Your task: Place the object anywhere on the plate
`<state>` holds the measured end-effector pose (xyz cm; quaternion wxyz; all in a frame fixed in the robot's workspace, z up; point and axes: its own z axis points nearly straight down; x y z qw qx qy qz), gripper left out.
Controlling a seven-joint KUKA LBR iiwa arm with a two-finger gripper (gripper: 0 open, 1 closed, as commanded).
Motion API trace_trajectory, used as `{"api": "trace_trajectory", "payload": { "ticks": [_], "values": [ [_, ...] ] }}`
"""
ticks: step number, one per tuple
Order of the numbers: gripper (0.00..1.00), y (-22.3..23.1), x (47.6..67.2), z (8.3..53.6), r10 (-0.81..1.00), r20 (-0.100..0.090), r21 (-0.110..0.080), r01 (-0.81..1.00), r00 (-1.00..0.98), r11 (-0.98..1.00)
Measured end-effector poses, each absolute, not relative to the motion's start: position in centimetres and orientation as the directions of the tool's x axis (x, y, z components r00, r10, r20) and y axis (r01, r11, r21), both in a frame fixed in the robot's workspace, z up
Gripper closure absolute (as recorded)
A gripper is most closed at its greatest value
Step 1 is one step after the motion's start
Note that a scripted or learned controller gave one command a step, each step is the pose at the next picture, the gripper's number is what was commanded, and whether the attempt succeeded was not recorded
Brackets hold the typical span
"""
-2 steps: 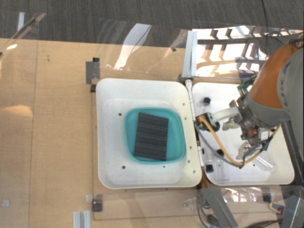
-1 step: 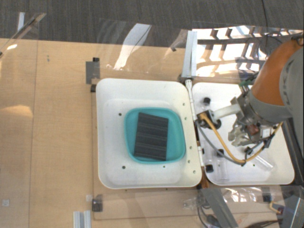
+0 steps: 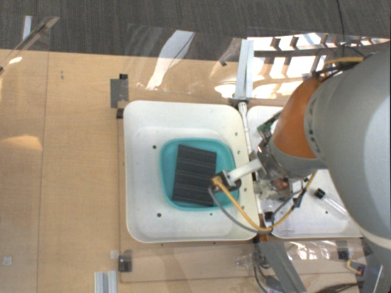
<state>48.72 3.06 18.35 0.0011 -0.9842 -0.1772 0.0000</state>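
Finds the dark ribbed block (image 3: 194, 174) lying flat on the teal plate (image 3: 167, 163) in the left bin (image 3: 142, 215), seemingly placed as tasked, and cannot tell wide from narrow for the pincer (image 3: 274, 185), tucked beneath the wrist over that bin's right wall.

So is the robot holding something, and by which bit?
I can't tell. The tool is tucked under the arm, over the right bin's edge, so any hold is hidden.
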Motion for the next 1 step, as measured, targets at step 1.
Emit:
{"api": "trace_trajectory", "payload": {
  "ticks": [1],
  "values": [
    [0.0, 3.02, 48.73, 18.37, 0.348, 0.001, -0.002, 0.348, 0.938, -0.938]
  ]
}}
